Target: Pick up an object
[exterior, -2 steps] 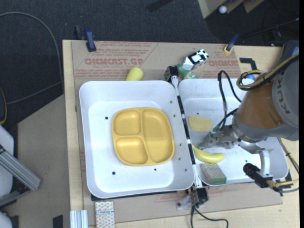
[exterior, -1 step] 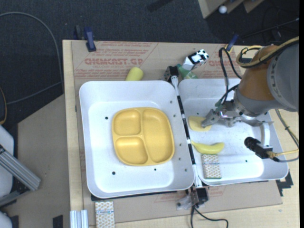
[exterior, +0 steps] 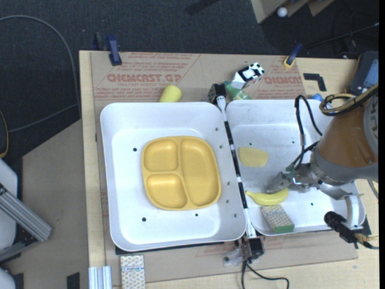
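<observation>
Curved yellow plastic banana lies in right shallow white bin, near its front-left corner. End effector sits just above its right end; finger spread: cannot tell. Advice: centre over the banana's midsection, straddle its narrow width, then descend.

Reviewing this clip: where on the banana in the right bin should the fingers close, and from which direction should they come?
Probably at the middle of the banana, straight down from above, with the fingers set across its narrow width. It lies flat on the right bin floor, curving left to right, so the midsection is the most even part. The gripper is already at its right end; the sponge lies close below.
</observation>
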Controlling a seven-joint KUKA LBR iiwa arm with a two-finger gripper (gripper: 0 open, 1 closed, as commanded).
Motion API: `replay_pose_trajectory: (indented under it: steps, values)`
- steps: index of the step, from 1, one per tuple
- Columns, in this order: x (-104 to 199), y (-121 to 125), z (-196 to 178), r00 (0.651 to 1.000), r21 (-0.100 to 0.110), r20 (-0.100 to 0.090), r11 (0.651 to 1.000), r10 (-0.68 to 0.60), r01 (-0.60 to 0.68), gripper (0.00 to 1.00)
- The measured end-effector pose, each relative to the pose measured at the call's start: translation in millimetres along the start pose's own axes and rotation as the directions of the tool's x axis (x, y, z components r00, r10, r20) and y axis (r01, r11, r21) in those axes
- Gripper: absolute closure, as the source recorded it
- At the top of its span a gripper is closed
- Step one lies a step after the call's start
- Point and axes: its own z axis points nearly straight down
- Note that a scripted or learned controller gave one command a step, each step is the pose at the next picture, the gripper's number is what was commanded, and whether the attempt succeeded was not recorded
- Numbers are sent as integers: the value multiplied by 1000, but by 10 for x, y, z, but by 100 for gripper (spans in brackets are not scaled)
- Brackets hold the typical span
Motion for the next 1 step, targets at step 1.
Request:
replay_pose_trajectory:
  steps: [1]
  values:
    - [5,8,-100,1000,-2,0,1000,1,-1,100]
